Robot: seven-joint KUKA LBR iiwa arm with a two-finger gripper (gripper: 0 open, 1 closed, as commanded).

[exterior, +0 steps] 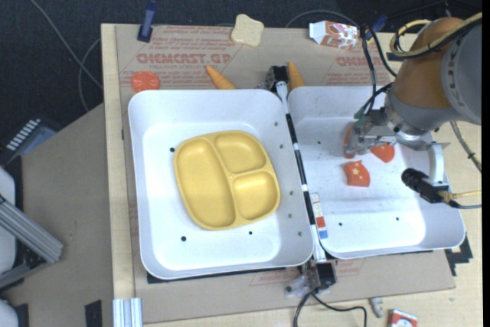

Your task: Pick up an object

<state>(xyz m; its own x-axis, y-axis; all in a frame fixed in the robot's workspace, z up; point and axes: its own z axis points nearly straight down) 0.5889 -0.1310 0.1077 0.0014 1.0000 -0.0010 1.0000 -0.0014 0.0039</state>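
Strawberry-like red piece [357, 174] lay nearest my view in the right bin [383, 230], on the white floor just below and slightly left of the gripper [366, 138]. I judged it the likeliest pick, since it sat apart from everything else with bare floor around it. It looked roughly as wide as long, so I saw no long axis to line up with. A second orange-red piece [383, 153] lay a little farther back, close against the gripper's right side and partly under the wrist. At the gripper's left a small reddish sliver [348, 143] showed, but I could not tell whether it was a separate thing. The jaws were hidden by the wrist housing from my angle, so whether they stood apart or together I could not tell. To the left, the other bin [145, 126] held a yellow divided tray [227, 178]. Beyond the bins lay a beige bread-shaped piece [247, 30].
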